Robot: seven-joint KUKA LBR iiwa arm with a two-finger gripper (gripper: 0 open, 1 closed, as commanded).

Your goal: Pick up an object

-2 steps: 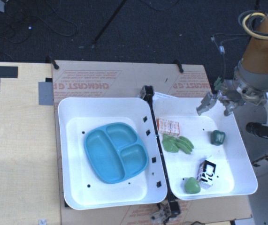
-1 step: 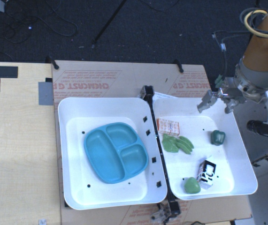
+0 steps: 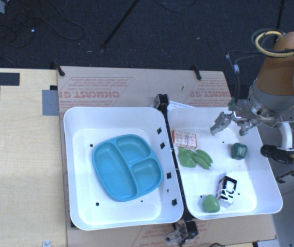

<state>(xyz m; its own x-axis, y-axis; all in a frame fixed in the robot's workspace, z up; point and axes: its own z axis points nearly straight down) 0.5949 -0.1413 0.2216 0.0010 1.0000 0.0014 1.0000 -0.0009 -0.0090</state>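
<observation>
Camera view: gripper (image 3: pixel 232 123) hangs over the top edge of the right bin (image 3: pixel 270 189), fingers spread wide, nothing between them.

Candidates all sit in the right bin:
- small dark green lump (image 3: pixel 239 151), just below the gripper and nearest to it. Looks like a toy pepper, likely light, rubbery or hard plastic, rounded so it may squirt out of a pinch. Grab across its widest middle, fingers low.
- leafy green piece (image 3: pixel 194 158), mid-bin, lying flat. Probably soft and floppy; thin profile means fingers must scrape the floor. Poor first pick.
- orange-and-white packet (image 3: pixel 184 138), close to the divider (image 3: pixel 168 153). Flat, light, little clearance on the divider side.
- black-and-white box (image 3: pixel 227 189), touching a round green ball (image 3: pixel 210 204) near the bottom edge. Box is stiff with flat sides, good grip faces, but the neighbour crowds one side.

Left bin (image 3: pixel 74 138) holds a blue divided plate (image 3: pixel 127 166); too wide and flat for these jaws.

My call: dark green lump, isolated and closest.
</observation>
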